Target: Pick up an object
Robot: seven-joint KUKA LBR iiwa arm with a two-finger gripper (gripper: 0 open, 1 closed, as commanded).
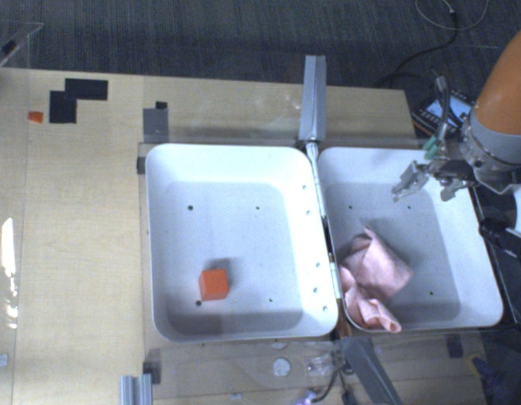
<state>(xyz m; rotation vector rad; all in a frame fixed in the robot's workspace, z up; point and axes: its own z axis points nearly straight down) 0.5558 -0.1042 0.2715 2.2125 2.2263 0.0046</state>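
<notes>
The tool hangs over the far right part of the right bin, below the grey wrist and orange band that come in from the right edge. Two thin fingers splay apart, one toward the left and one lower right, with bare bin floor between them, so the tool looks released and grasps nothing.

The nearest candidate is the pink cloth, crumpled in the near left corner of the same bin, bunched against the wall that meets the left bin. From the tool it lies toward the near edge and a little left, apart from the fingers but in the same bin. Its long axis runs roughly from far to near along that dividing wall, with a folded peak at its far end.

The orange block sits alone in the near part of the left bin, well apart from the tool and across the divider. My judgement is that the cloth is the easier reach: the coming move would be a short travel toward the near left, then a descent onto the raised fold.

No brand, label or writing can be read anywhere on the bench.
</notes>
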